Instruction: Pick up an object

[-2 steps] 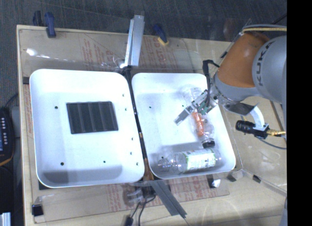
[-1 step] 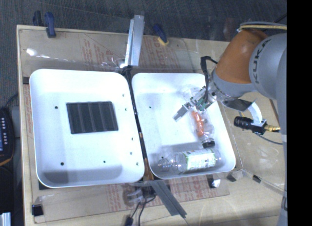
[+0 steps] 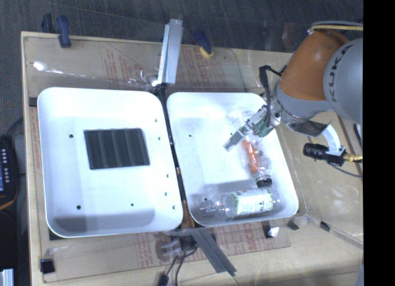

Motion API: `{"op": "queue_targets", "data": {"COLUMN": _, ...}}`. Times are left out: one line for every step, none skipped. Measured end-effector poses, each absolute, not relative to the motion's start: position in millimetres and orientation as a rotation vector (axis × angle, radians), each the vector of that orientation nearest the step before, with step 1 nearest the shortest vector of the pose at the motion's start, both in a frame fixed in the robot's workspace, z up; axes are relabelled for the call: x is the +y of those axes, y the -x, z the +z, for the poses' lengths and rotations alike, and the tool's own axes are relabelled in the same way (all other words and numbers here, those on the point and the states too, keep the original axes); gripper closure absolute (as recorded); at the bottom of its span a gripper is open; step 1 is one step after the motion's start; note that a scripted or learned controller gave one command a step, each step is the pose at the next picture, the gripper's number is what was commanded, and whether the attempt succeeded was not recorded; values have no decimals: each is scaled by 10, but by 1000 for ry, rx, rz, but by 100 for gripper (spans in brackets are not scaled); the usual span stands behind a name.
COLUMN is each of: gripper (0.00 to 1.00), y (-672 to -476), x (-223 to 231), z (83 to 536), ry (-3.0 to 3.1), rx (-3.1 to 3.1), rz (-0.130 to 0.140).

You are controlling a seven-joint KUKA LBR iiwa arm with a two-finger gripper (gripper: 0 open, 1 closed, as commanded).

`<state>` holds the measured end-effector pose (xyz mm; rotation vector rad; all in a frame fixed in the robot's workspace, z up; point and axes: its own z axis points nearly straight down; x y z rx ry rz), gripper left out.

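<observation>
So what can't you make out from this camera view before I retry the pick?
- Gripper: too small and blurred against the right bin to tell how it is set.
- Orange-banded bottle: clear plastic, outline blends into the white floor; upper end hidden by the gripper.
- Lying bottle: label unreadable.
- Arm: cut off at the right.

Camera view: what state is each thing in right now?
Hand: low over the right bin, above the small bottle.
Large clear bottle: lying on its side along the right bin's near wall.
Small bottle with orange contents: lying down, mid-bin.
Dark ridged pad: flat in the left bin.
</observation>
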<state>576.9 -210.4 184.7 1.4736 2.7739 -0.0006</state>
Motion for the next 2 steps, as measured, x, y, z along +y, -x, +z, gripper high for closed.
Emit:
{"op": "queue_targets", "data": {"gripper": 100, "y": -5776, "x": -2102, "z": 1949, "ry": -1470, "rx": 2775, "rz": -1}}
{"op": "queue_targets", "data": {"gripper": 100, "y": -6050, "x": -2095, "z": 1875, "ry": -1329, "rx": 2843, "rz": 0}}
